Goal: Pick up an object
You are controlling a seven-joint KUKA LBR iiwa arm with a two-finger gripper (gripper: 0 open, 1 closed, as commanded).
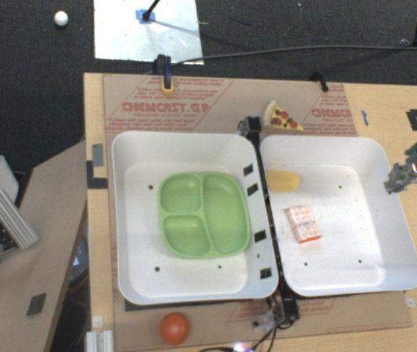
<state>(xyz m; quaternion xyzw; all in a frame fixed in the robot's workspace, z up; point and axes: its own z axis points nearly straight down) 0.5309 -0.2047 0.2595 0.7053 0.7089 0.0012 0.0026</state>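
So nearest the camera there's an orange ball [174, 328] sitting on the tabletop [384, 321] just in front of the left bin [131, 270]. That bin holds a green divided plate [204, 214]. The right bin [384, 270] has a small pink-and-white box [303, 224] mid-floor and a yellow piece [282, 180] at its far left. The gripper [402, 178] is at the right bin's right rim; can't tell how the jaws stand. A pizza slice toy [281, 117] lies behind the bins.

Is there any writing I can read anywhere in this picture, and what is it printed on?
"CHEMCAST GP" in red, on the brown board under the bins, left side.
The same red print on the board's right side is partly covered and too faint to read whole.
The small pink box in the right bin has markings too small to read.
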